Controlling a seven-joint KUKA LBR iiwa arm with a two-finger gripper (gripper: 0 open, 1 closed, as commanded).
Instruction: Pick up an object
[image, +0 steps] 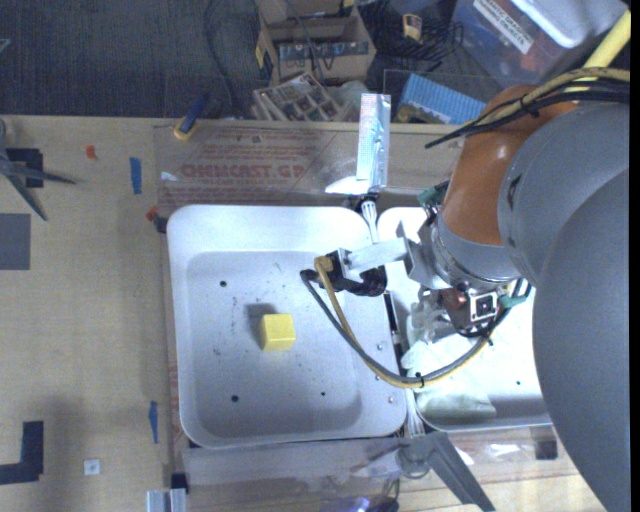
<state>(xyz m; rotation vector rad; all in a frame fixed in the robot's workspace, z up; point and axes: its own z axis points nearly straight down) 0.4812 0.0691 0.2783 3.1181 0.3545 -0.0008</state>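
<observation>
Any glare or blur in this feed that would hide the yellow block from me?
Camera view: the yellow block is sharp and evenly lit in the left bin, casting a small shadow to its left; the right bin is washed out by glare beside the arm, which looms large and soft at the right; the gripper sits against that bright patch and is hard to read.

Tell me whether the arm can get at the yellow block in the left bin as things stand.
Probably yes. The yellow block lies alone on the open floor of the left bin, away from its walls. The gripper hangs over the divide between the bins, to the block's right, with nothing between them.
</observation>
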